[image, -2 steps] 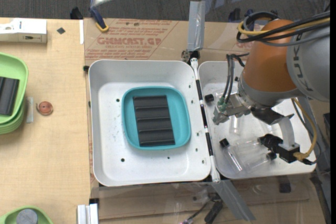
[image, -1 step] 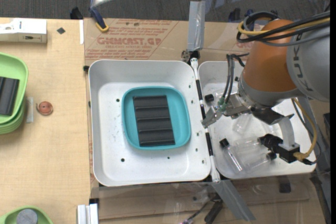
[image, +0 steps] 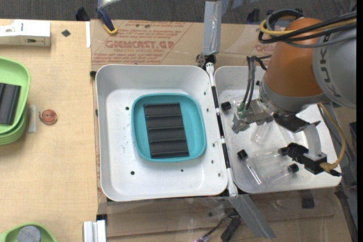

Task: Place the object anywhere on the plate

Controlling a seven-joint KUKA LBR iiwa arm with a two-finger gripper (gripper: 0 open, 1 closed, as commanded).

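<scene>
Now | step: pick in right bin (image: pixel 317 178) | gripper (image: pixel 245 122) jaws: cannot tell | object: clear plastic piece (image: pixel 266 166) | advice: centre over it, descend squarely, then carry to teal plate (image: pixel 195 122).

The two bins (image: pixel 113 178) look like smooth white plastic with a slight sheen. The teal plate (image: pixel 195 122) is glossy plastic around a matt, ribbed black insert (image: pixel 165 130). Brown printed cardboard (image: pixel 142 42) lies flat and dull behind them, and the bench (image: pixel 51 178) is pale wood with a matt grain.
</scene>
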